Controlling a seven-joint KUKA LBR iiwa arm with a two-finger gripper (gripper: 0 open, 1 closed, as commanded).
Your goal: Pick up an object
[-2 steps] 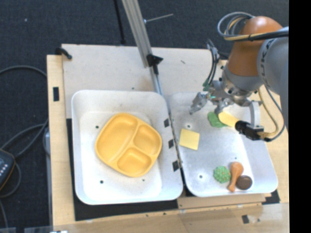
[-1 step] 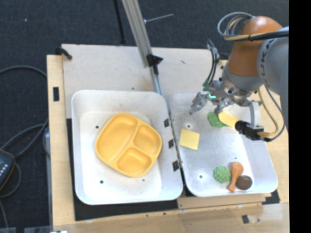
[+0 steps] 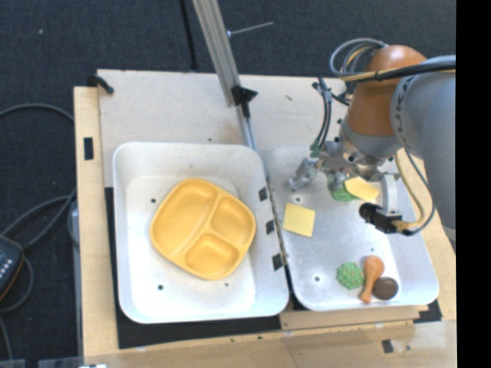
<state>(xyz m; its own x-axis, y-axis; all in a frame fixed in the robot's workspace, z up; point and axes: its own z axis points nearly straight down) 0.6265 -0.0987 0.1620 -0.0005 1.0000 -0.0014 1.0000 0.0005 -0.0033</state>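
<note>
My gripper (image 3: 328, 172) hangs low over the back of the right bin (image 3: 326, 271), below the orange wrist band. Just under and beside it lie a pale yellow wedge (image 3: 360, 188) and a small green piece (image 3: 341, 195); whether either is being touched is hidden by the wrist. A flat yellow square (image 3: 299, 220) rests to the gripper's front left, apart from it. Near the bin's front edge sit a green broccoli floret (image 3: 350, 275), an orange drumstick (image 3: 371, 274) and a small brown lump (image 3: 386, 287).
The left bin (image 3: 138, 282) holds a yellow divided plate (image 3: 202, 227). A slanted metal pole (image 3: 222, 52) rises from behind the two bins. Cables loop around the arm at the right bin's back right. Dark floor surrounds the bench.
</note>
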